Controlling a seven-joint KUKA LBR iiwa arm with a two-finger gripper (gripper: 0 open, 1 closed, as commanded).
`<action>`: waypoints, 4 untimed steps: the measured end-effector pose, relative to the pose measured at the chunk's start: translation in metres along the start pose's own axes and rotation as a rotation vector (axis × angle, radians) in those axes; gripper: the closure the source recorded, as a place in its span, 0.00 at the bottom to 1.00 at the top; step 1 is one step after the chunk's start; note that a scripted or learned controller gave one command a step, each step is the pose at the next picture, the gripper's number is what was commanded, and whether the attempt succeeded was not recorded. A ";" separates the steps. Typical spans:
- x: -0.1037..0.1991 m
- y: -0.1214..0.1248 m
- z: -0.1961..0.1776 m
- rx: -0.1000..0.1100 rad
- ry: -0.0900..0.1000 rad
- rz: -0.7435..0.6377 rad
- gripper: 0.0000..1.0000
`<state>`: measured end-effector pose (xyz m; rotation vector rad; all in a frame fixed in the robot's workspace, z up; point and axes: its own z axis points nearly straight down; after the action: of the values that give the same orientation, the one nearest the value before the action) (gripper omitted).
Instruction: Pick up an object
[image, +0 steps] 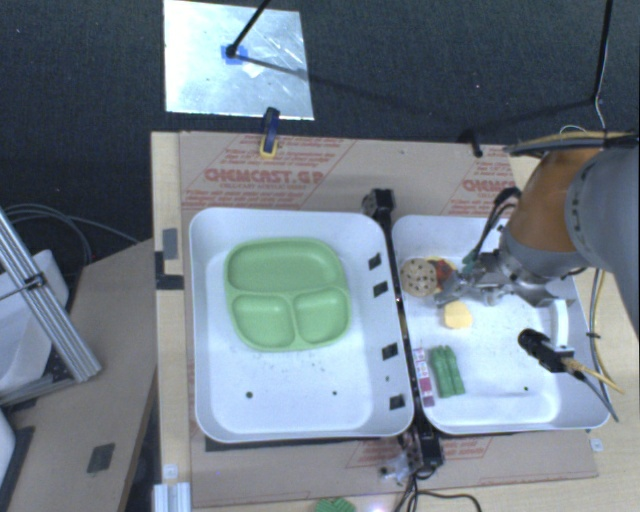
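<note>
Reaching in over the far right corner of the bench, the grey arm (590, 215) with its orange band hangs low above the right bin (500, 405), and from where I stand the gripper (470, 283) sits near that bin's far left corner; whether it is spread or pressed together I cannot tell, as the wrist hides the working end. The left bin (215, 395) carries a green divided tray (288, 293) towards its far side, well apart from the arm. In the right bin lie the candidates: a green block with a pink strip (440, 371) close to the near left corner, a round tan perforated ball (418, 276) just beside the gripper by the left wall, and a small yellow piece (458, 316) just below the gripper towards the bin's middle. I would judge this the approach step, nothing visibly lifted yet. The next move calls for settling squarely over one piece, probably the yellow one or the ball, before closing.
</note>
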<state>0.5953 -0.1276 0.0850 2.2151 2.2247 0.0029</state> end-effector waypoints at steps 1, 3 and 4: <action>0.002 0.011 0.000 -0.001 0.000 0.000 0.00; 0.007 -0.044 0.006 0.002 -0.002 0.004 0.00; 0.014 -0.072 0.001 0.005 0.001 0.004 0.00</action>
<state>0.5231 -0.1137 0.0839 2.2226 2.2237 -0.0014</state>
